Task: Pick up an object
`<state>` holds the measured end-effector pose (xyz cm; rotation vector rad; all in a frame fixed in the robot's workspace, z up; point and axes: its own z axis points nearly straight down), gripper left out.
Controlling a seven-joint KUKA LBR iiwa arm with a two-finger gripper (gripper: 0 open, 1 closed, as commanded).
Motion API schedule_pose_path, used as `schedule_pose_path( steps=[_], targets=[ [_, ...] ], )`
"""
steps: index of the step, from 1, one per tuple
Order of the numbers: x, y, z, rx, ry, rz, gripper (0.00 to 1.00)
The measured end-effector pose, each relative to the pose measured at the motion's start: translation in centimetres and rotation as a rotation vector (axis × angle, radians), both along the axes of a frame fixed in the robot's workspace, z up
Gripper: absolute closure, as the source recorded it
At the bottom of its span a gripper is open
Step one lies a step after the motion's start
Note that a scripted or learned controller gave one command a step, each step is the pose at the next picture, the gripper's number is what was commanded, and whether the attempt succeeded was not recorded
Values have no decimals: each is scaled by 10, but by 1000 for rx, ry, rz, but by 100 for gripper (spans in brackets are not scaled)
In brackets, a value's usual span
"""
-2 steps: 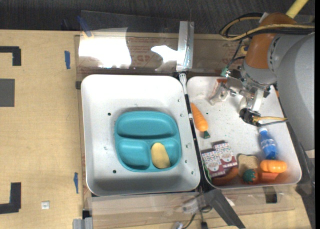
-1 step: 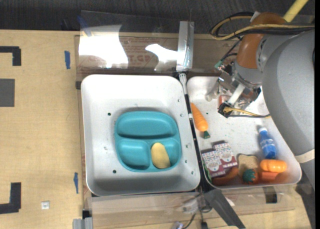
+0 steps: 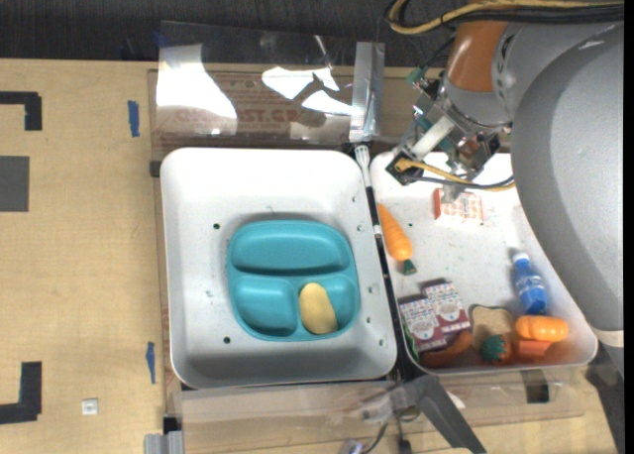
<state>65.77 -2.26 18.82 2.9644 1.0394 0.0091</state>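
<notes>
Nearest us, cartons (image 3: 436, 313) lie crowded against bread (image 3: 492, 321) and a bottle (image 3: 530, 285), well apart from the claw (image 3: 454, 150). We judge a grab there likely to slip, with neighbours blocking the jaws. We cannot tell whether the claw is released or clenched. The packet (image 3: 459, 206) lies just nearside of the claw, and the carrot (image 3: 396, 234) lies near, to its left.

1. Smooth, matt plastic: the teal tray (image 3: 287, 247), holding a smooth yellow piece (image 3: 318, 309).
2. Smooth, faintly glossy plastic: the white bin (image 3: 198, 179) around the tray.
3. Glossy, throwing glare: the clear sheet (image 3: 248, 95) beyond the tray.
4. Matt, board-like brown: the bench (image 3: 79, 244) left of the tray.
5. Shiny plastic: the carrot (image 3: 395, 233) right of the tray.
</notes>
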Motion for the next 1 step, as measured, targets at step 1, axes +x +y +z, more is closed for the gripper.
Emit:
schedule_pose_path(
  steps=[1],
  targets=[
    [-26,14,-4,-1,9,-36,0]
  ],
)
